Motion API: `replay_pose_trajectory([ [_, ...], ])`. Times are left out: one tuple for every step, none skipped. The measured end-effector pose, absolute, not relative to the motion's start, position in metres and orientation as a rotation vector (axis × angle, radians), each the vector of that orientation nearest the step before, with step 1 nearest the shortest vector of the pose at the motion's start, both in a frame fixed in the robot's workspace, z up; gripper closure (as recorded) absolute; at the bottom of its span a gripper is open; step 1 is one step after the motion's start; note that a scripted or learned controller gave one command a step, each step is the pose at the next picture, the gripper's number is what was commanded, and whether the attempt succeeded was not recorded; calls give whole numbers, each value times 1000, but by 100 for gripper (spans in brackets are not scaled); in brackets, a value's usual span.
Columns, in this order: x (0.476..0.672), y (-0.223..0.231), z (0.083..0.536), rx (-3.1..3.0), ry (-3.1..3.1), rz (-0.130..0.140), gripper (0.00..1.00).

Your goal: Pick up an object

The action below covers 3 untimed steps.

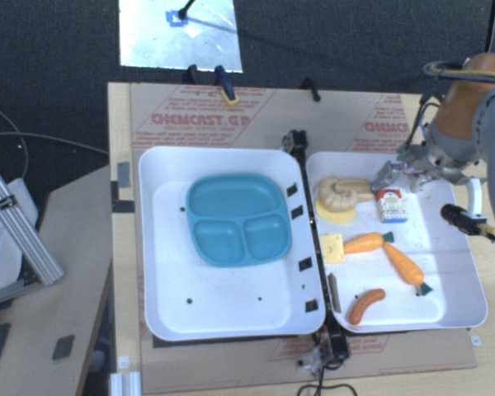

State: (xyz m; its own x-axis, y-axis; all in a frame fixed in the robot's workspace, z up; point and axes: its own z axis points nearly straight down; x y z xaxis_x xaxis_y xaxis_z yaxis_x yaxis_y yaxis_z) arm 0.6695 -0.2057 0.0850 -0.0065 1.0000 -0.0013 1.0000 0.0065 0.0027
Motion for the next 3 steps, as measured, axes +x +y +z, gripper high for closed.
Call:
replay_pose_trajectory([
  [670,-206,85,2212,2227,1,0],
  [669,-206,85,2212,2227,1,0],
  [669,-206,85,2212,2227,1,0],
])
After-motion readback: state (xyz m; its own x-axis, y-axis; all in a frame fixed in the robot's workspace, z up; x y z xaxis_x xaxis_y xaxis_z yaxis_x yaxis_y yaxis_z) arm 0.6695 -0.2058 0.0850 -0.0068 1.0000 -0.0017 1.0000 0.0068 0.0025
